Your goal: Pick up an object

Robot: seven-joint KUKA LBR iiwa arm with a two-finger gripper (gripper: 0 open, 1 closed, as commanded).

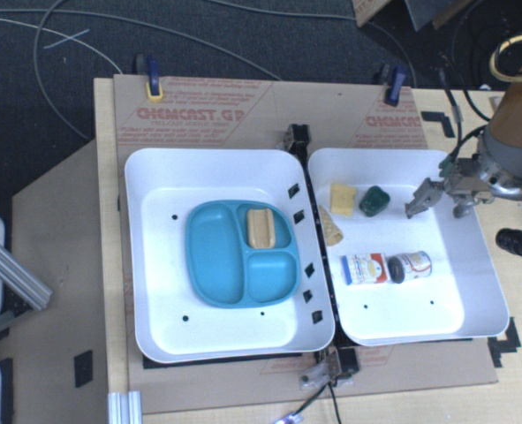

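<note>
Pincer (433,197) over right bin (472,316), near its upper right corner; whether fingers apart or together cannot tell; nothing seen held. Dark green object (374,201) just left of pincer, yellow block (343,198) beside it. Small can (411,266) and flat carton (364,268) lying mid-bin, touching. Left bin (155,237) carries blue divided tray (230,259); tan block (261,228) in its upper right compartment.

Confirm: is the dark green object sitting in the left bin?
No. The dark green object lies in the right bin, beside a yellow block; the left bin holds a blue divided tray.
</note>
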